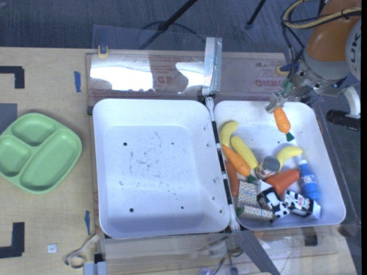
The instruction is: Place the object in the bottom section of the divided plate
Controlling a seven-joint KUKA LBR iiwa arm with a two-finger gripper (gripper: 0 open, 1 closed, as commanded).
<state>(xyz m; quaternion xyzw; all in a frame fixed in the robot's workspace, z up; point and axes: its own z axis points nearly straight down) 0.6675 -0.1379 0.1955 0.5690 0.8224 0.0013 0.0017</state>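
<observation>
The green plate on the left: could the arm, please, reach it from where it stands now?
Probably, but with a long stretch: the plate lies beyond both bins, far from the gripper with the carrot just below it. Nothing tall stands between.

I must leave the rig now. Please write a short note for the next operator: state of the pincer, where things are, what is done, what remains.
Pincer: over the right bin's far edge, shut on a small orange carrot, lifted above the other toys.
Divided plate: green, on the bench left of the left bin.
Done: carrot picked.
Left: carry it across the left bin and place it in the plate's bottom section.
</observation>
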